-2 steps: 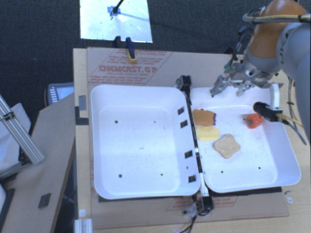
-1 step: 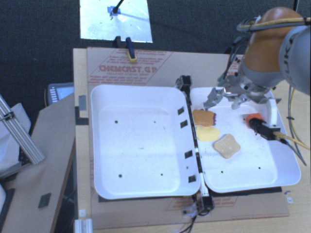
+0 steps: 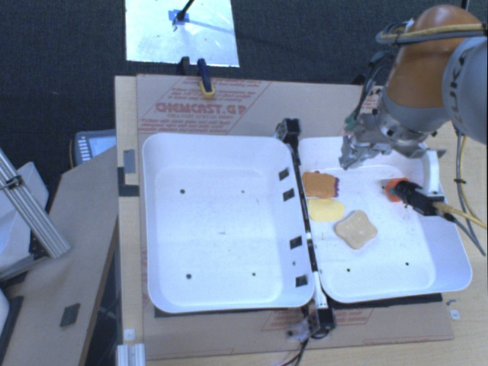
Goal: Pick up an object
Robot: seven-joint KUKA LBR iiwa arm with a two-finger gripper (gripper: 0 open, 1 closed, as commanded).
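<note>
A single fixed camera looks down on the bench (image 3: 229, 97) from above at a slant, facing toward the dark backdrop that fills the top of the frame. It stands far enough back to take in both white bins whole, the left bin (image 3: 221, 147) at centre and the right bin (image 3: 427, 273) toward the lower right, with the bench's near edge along the bottom. The arm (image 3: 431, 59) enters at the upper right, large and cut off by the frame edge.
</note>
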